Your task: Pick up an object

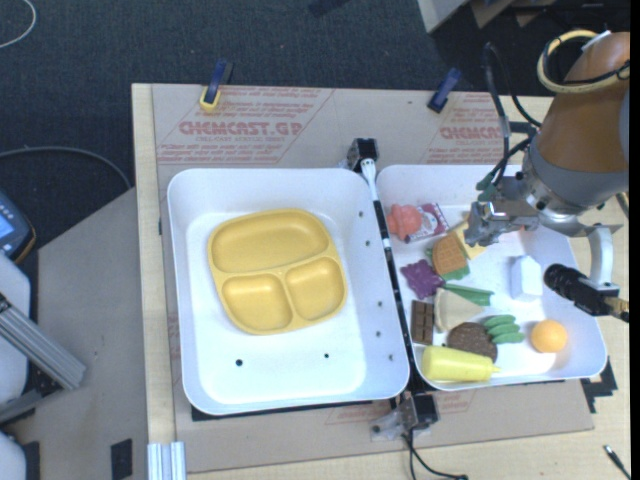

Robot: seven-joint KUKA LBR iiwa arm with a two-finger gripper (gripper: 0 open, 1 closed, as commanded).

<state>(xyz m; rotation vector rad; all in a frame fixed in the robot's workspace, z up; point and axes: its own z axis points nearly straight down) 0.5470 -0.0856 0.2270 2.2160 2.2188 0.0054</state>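
The right bin (pixel 590 353) holds several toy foods. Among them are a pink-red piece (pixel 404 221), a tan and orange sandwich-like piece (pixel 450 256), a purple piece (pixel 421 280) and a green bean (pixel 468 293). There are also a brown bar (pixel 423 321), a dark round cookie (pixel 472 340), a green pod (pixel 503 328), an orange ball (pixel 548 337), a yellow piece (pixel 458 365) and a white block (pixel 524 275). My gripper (pixel 483 225) hangs low over the bin's upper middle, just up and right of the sandwich-like piece. I see nothing held in it.
The left bin (pixel 190 358) carries a yellow divided plate (pixel 278 268). A black divider strip (pixel 385 258) runs between the bins. The arm's grey body and orange band (pixel 585 118) cover the right bin's far right corner. Clamps (pixel 212 86) sit on the board's far edge.
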